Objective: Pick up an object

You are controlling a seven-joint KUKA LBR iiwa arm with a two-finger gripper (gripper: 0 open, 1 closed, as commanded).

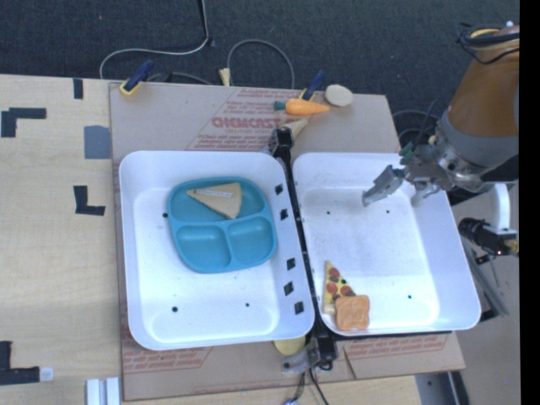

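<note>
Two white bins sit side by side on the bench, and we see our candidates split between them. The right bin (439, 251) holds a toy pizza slice (336, 283) and, touching it, an orange breaded piece (353, 313), both tucked into the near left corner by the divider. The left bin (139, 251) bears a blue sectioned plate (221, 241) with a tan sandwich wedge (218, 197) in its upper compartment.

We judge the main risk to be that corner: the two right-bin items lie against each other and close to the wall, so a descent there could strike the rim, or close on both pieces and pinch neither. A flat slice may also slip out from under the fingertips.

Our gripper (403, 186) hovers over the far right part of the right bin, well apart from those items. Its fingers look spread wide, one slanting left towards the bin floor and one to the right, with nothing between them. The arm (481, 99) reaches in from the right, its wrist tipped downward.
</note>
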